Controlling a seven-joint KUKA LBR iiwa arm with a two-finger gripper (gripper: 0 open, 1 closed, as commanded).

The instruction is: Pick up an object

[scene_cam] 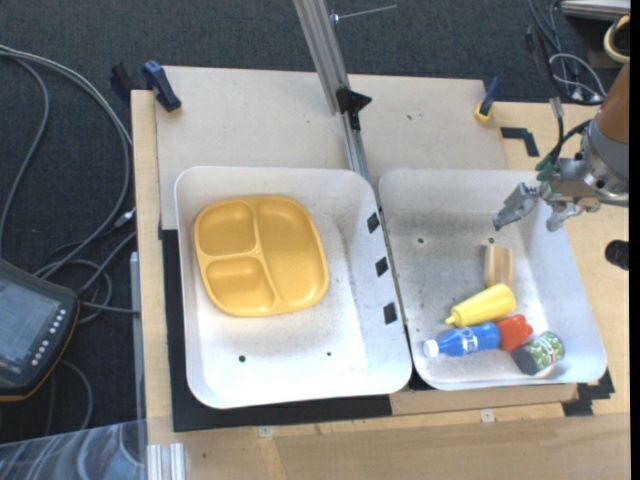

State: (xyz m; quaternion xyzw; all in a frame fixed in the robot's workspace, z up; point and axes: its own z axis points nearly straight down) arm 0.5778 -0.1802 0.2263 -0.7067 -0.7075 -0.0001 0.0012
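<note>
Gripper (533, 208) over the top right of the right bin (440, 203), fingers (512, 208) spread apart, nothing between them. Well above the floor by the look of it, though height hard to judge from this slant.

Nearest candidate: small tan block (497, 264), just below the gripper in the camera view, lying alone on bare bin floor. Further down, tight cluster in the bottom right corner: yellow bottle (481, 305), blue bottle (463, 341), red piece (513, 330), green can (542, 349), dark piece (527, 361) under it. Bottles touching or nearly so.

Risks:
- Straight descent from here probably lands beside the block, not on it; closes on air.
- Cluster: finger likely to come down on a neighbour, shove things instead of straddling one. Round bottles apt to roll or squirt out of a pinch.
- Corner items near the bin wall; finger could hit the rim.

Left bin (210, 368) with yellow divided plate (260, 255): flat, wide, poor pinch target.
</note>
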